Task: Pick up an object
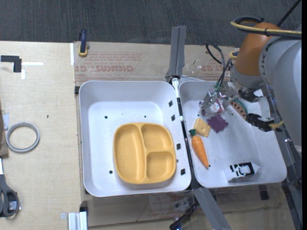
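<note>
Broadly, reading across from the left:

Surface, far left: a grey ring (21, 137) lies well apart from both bins; scissor handles (8, 201) sit at the lower edge.

Left bin (91, 128): it holds a yellow divided plate (144, 152), lying flat near the bin's middle, with three compartments and nothing in them.

Divider: the two bins meet along a dark strip; the candidate things lie just to its right.

Right bin (268, 166): an orange carrot (199, 149) lies along the left wall, green end toward the top. A yellow wedge (202, 127) touches the carrot's top end. A purple grape cluster (218, 123) sits just beside the wedge, to its right. A small black-and-white item (241, 169) rests near the bottom corner, well apart from the rest.

End effector (214, 103): it is low over the upper part of the right bin, just above the grape cluster; whether its fingers are spread or closed I cannot tell, since glare and cabling blur that spot, and nothing is clearly seen between them.

Arm (268, 56): it reaches in from the right, orange band above the wrist.

Risk, as I judge it: wedge, grapes and carrot are crowded, so a descent may nudge a neighbour or pinch two things; the soft-looking grapes could slip out on lifting.
</note>
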Robot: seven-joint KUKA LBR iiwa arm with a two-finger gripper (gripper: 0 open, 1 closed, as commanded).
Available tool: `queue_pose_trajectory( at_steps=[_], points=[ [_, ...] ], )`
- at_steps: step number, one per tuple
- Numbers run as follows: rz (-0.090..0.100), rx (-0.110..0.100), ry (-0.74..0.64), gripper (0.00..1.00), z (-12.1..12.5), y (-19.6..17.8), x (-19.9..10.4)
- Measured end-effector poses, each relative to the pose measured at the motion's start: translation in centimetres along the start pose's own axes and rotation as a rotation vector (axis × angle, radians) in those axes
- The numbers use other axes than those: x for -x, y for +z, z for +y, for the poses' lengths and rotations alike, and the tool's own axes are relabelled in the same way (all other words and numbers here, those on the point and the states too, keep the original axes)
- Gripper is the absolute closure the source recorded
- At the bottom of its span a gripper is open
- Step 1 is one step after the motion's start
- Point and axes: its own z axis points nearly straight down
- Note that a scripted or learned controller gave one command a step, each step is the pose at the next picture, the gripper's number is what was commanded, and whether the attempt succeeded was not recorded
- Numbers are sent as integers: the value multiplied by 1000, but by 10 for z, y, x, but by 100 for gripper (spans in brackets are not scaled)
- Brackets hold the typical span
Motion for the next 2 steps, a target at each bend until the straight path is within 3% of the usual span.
queue_pose_trajectory(
  at_steps=[1,2],
  points=[
    [0,0,152,0,5,0,-3],
    [2,2,359,0,-3,-1,48]
  ],
)
